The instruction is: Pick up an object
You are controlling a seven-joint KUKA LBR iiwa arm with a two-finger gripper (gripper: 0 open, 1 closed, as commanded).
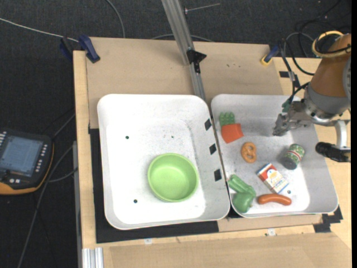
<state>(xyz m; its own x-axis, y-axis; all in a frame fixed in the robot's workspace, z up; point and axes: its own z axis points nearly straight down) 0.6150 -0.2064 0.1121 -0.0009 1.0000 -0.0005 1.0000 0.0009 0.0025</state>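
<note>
Arm [329, 77] comes in from the right, orange band above the wrist, reaching over the right bin [326, 191]. Gripper [280, 128] hangs over the upper middle of that bin, above bare white floor; jaws look close together with nothing between them, but can't tell for sure if they're shut.

Right bin contents, all loose on the floor: green block [226, 118] near the upper left, orange block [232, 132] touching it just below. Pretzel [249, 152] near the middle. Small green can [292, 156] lying to the right of the pretzel, below and right of the gripper and apart from it. Small box [273, 178], white with red and blue, tilted, lower middle. Toy hot dog [274, 200] just below the box. Green pepper [241, 193] in the lower left corner, against the bin wall.

Left bin [111, 149] holds a green bowl [173, 176], upright, lower middle.

Both bins sit side by side on the wooden desk [145, 60]. Metal pole [178, 21] slants down toward the gap between the bins. Handheld control pad [22, 161] lies on the floor to the left of the desk.
</note>
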